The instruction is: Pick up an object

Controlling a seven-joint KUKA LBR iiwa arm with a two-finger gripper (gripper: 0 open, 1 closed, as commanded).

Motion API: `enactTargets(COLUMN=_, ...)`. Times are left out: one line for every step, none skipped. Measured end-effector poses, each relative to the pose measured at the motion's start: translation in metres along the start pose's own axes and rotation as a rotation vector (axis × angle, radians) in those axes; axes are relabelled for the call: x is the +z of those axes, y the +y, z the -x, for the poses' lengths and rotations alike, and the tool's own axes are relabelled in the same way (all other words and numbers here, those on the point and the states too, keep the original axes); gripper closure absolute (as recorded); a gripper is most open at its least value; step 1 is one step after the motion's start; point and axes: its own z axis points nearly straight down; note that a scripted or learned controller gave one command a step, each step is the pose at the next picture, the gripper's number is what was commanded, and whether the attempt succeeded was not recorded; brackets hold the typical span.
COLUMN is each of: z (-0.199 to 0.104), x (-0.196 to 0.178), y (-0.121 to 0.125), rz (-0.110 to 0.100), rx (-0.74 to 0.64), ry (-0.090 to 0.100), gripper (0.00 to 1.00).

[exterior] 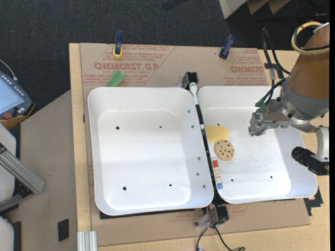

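the tabletop (157,61) is covered with a brown cardboard sheet with red printed letters, and two shallow white bins stand on it side by side. the landmark here is the right bin (272,184). inside it, close to its left wall, a round cookie (224,150) with dark chips lies flat on the floor of the bin. a pale yellow piece (216,133), like a slice of cheese, lies just behind the cookie, touching it or almost touching it. a small thin item with red and blue marks (216,172) lies in front of the cookie, along the same left wall. the left bin (141,145) stands directly against the left side of the right bin, and a dark strip (200,124) runs between the two. the arm (311,72) comes in over the right side of the right bin, and its tool (256,127) hangs above the middle part of this bin, to the right of the cookie and the yellow piece and apart from both. the tool is seen from above and its fingers are not clear, so how far it is open cannot be told; nothing is seen in its grip. behind the left bin, a green strip (116,79) lies on the cardboard, and a yellow and blue clamp (118,44) and a blue clamp (227,46) hold the back edge of the cardboard.
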Motion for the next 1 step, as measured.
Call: enactTargets(z=-0.0507, x=-0.03, y=-0.0421, rz=-0.006, rx=-0.012, ry=0.006, gripper=1.0)
